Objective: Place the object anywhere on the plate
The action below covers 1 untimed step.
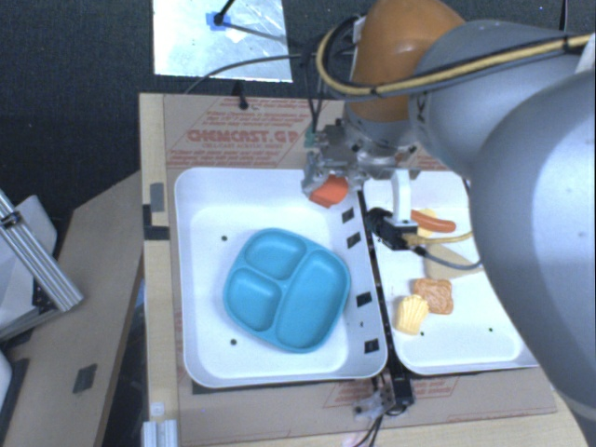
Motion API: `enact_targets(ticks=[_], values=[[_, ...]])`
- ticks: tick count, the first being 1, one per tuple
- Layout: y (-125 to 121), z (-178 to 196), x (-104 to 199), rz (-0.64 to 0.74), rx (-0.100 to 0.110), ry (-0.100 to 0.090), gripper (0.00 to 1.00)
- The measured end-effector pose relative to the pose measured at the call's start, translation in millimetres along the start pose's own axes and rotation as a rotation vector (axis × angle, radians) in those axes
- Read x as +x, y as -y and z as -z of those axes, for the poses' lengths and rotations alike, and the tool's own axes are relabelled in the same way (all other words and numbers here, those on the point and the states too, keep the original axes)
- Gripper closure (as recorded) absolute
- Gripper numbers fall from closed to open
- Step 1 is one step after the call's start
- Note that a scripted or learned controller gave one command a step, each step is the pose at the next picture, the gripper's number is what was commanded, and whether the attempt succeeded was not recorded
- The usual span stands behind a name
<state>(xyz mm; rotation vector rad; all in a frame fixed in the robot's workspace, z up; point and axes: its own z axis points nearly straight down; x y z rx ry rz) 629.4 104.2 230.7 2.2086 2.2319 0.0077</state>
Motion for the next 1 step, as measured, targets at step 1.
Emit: enact_targets(ticks=[1], values=[[1.1,-0.4,-3.6,-0.004,0.003,0.002,0.00]])
